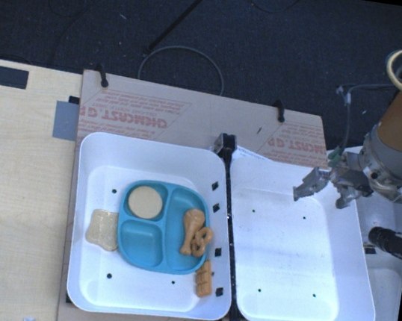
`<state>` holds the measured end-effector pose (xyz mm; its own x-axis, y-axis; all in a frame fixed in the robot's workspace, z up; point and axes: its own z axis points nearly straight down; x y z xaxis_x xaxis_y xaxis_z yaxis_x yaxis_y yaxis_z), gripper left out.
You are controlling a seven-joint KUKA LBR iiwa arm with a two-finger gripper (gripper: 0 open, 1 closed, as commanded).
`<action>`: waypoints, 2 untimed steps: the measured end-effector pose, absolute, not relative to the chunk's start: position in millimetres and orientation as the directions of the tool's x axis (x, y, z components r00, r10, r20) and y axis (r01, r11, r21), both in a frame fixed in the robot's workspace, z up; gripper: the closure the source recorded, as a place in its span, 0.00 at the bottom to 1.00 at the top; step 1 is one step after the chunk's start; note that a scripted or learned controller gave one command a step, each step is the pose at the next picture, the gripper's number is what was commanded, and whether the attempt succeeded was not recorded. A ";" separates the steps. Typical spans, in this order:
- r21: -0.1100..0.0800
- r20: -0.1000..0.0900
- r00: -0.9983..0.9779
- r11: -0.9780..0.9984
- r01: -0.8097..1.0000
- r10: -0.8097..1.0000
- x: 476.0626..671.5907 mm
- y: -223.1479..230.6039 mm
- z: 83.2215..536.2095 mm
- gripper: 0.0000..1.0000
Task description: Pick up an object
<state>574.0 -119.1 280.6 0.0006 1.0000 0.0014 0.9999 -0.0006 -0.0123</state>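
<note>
Two bins lie side by side below me, and everything worth picking sits in the left bin point(103, 159), well apart from where I hang. My pincer point(327, 189) hovers over the far right corner of the right bin point(301, 247), with my fingers spread apart and nothing between them; they touch nothing that I can make out.

In the left bin a blue tray point(149, 250) holds a round tan disc point(144, 201) in its far left compartment and a knobbly tan piece point(195, 232) in its right compartment. A pale flat piece point(103, 229) lies just beside the tray's left edge, and a small tan stick point(203, 278) lies at the tray's near right corner, close to the bin wall.

I judge the reach has not begun, so the risks lie ahead. If I drop straight down here I will close on bare bin floor. Crossing over, I could clip the black divider point(227, 213) between the bins if I travel too low. The disc looks flat and may slip from my fingers or give them no edge to bite. The stick sits so near the wall that one finger might strike the bin. Pinching the knobbly piece clumsily could drag the light tray along with it.
</note>
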 end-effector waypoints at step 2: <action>-0.007 0.001 0.000 0.000 1.000 1.000 573.3 -119.8 242.7 0.00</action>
<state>573.3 -119.8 242.7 -0.0002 1.0000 0.0009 1.0000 0.0002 -0.0067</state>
